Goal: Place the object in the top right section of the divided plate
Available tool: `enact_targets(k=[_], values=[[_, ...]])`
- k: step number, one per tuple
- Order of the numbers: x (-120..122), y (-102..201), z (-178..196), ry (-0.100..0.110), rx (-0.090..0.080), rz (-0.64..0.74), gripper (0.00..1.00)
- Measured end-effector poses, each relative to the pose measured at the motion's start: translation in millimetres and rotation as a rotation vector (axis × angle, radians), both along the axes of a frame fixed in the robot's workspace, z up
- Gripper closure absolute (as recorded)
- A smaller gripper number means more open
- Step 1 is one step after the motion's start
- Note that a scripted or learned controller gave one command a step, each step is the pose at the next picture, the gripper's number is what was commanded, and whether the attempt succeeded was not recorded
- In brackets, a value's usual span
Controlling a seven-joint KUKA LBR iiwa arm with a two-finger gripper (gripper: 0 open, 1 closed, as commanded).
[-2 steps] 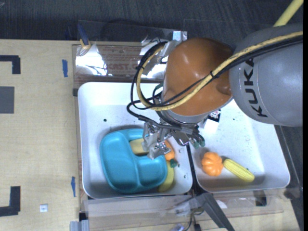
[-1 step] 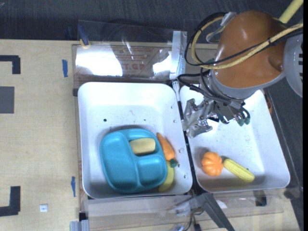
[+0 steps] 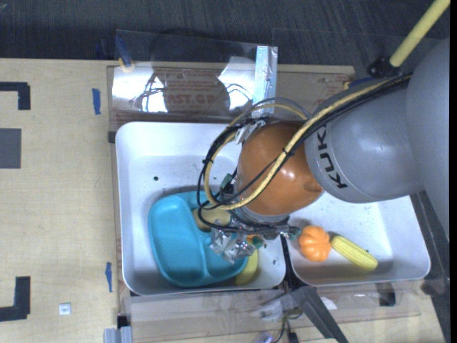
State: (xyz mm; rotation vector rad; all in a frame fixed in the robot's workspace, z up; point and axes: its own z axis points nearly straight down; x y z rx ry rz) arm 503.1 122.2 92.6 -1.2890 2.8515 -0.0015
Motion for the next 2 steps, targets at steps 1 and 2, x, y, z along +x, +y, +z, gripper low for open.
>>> enact_targets(k=[1, 2], values=[[-1, 1, 1, 0.002, 0.001, 0.002, 0.0], [83, 3, 8, 0.026, -0.006, -0.245, 0.0]])
